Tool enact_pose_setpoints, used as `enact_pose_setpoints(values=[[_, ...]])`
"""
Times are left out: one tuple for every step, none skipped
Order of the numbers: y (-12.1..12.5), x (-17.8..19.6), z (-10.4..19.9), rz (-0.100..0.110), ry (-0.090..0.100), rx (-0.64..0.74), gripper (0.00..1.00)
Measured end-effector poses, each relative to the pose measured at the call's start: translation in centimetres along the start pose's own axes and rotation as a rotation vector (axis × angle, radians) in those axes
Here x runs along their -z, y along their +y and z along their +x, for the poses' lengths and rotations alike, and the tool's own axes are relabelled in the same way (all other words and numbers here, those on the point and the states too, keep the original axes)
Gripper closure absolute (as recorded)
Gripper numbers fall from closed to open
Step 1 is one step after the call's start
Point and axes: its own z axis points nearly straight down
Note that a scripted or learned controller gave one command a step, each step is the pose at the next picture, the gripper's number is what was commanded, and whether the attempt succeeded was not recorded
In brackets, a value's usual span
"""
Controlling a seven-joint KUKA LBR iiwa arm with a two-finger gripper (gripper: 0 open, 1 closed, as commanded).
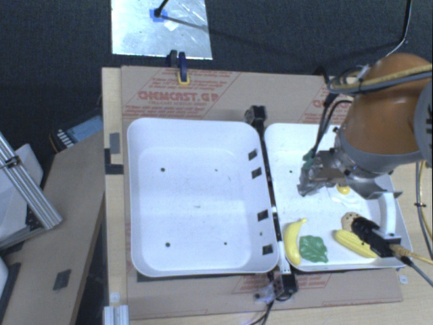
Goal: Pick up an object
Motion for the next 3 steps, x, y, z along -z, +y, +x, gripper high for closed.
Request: enact_pose_setpoints(values=[[0.0,0.0,-0.4,0.0,-0.002,-0.008,0.0],[0.1,11.0,5.1,-0.01,0.001,0.001,0.0],[0.1,19.7,11.6,-0.008,0.002,0.001,0.0]])
